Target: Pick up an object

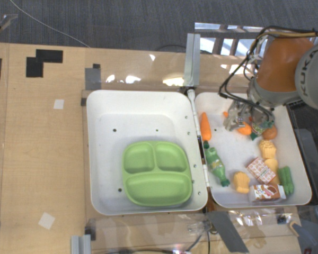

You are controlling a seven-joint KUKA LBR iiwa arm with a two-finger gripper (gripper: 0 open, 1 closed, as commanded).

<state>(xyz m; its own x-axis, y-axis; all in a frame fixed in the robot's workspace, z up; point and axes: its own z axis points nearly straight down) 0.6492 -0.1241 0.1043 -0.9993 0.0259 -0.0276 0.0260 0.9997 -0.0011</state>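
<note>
Orange toy piece (245, 130) sits in right bin (302, 187), upper area, directly under end effector (247, 119), touching or just below it. Long axis roughly left-right, slightly tilted. Carrot (205, 126) lies left, pointing up-down. End effector state: cannot tell. Green tray (157, 173) in left bin (103, 107).

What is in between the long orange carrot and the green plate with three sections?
In the camera view, the raised white rims where the two bins meet lie between the long orange carrot and the green three-section plate, plus bare white bin floor.
</note>
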